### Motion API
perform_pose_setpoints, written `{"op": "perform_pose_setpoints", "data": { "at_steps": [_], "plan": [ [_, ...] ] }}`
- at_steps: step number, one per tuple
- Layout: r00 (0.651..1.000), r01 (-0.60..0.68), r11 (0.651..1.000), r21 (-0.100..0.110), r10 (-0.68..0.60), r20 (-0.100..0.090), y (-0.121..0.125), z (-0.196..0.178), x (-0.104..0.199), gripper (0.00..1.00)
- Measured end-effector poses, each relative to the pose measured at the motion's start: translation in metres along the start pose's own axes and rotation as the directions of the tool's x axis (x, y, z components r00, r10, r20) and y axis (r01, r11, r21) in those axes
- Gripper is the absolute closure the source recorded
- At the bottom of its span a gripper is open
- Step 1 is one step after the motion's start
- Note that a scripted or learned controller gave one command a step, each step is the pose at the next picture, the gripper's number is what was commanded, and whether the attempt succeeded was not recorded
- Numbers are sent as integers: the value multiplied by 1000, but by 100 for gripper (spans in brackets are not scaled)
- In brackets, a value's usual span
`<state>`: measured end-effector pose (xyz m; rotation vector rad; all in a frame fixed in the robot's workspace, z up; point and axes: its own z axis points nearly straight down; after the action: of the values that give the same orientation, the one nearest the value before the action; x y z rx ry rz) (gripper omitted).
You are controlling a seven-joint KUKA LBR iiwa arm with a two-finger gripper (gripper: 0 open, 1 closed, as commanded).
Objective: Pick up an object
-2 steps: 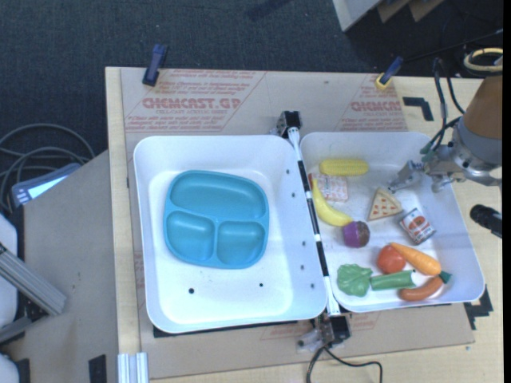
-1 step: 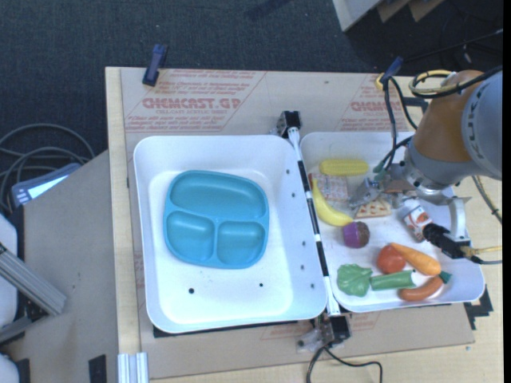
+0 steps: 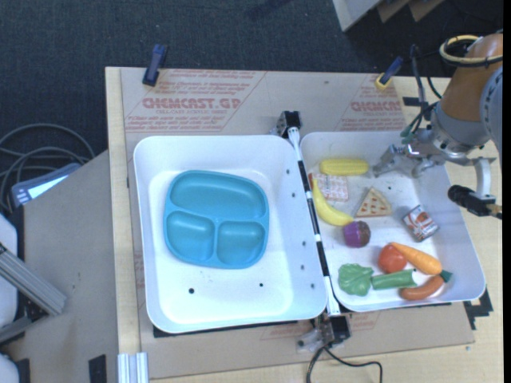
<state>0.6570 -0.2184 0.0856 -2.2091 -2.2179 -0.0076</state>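
While the arm reached in from the right, grey with its orange band, we saw its wrist bent down over the far corner of the right bin, the gripper low above the white floor with its thin fingers spread apart and nothing between them. Beside it, the left bin held a blue divided tray. Just left of the gripper lay a yellow corn cob, with a pizza wedge nearer us and a banana beyond that. A small can sat well apart (its label was too blurred to read). The arm's upper part was cut off at the edge.
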Motion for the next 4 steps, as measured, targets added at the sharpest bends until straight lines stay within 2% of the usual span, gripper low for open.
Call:
{"op": "perform_pose_setpoints", "data": {
  "at_steps": [1,2,3,4],
  "plan": [
    [1000,-3,1000,-4,4,11,-58,-32,38,0],
    [1000,-3,1000,-3,3,10,-48,-13,109,0],
    [1000,-5,1000,-3,5,11,-106,-7,118,0],
    [1000,-5,1000,-4,5,11,-161,3,106,0]
  ]
}}
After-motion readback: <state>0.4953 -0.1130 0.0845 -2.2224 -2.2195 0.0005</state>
